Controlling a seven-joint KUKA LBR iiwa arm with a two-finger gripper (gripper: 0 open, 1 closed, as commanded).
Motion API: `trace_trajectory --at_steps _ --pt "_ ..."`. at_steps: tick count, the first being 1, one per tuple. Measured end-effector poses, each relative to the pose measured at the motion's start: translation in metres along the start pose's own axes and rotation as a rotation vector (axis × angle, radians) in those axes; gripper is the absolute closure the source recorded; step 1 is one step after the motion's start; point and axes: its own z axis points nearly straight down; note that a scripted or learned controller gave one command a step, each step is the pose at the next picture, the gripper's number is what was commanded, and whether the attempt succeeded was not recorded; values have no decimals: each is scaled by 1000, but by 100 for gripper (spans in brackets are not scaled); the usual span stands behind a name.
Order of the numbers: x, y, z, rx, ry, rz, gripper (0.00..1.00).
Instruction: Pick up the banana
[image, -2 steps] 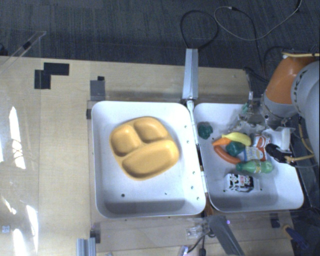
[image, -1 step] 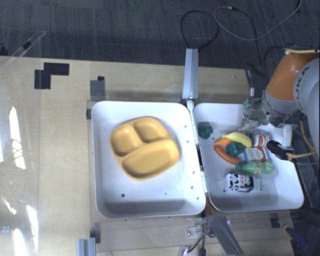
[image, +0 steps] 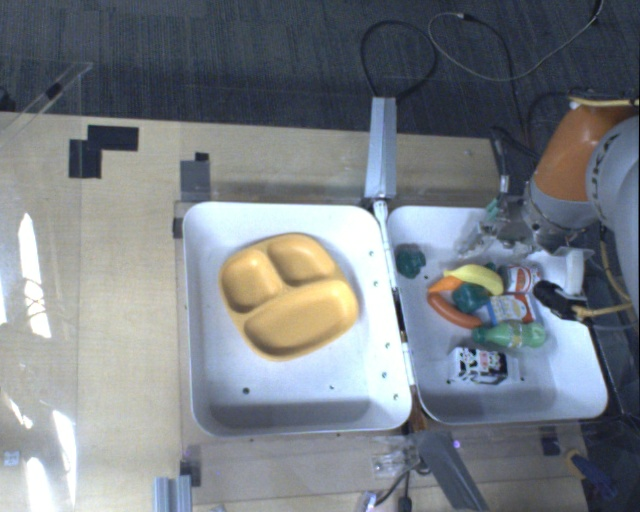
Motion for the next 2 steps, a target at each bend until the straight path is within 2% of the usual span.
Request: trace_trajectory --at_steps 1,2 --pt "9 -13 13 8 -2 195 0" --pt "-26 -9 12 6 -1 148 0"
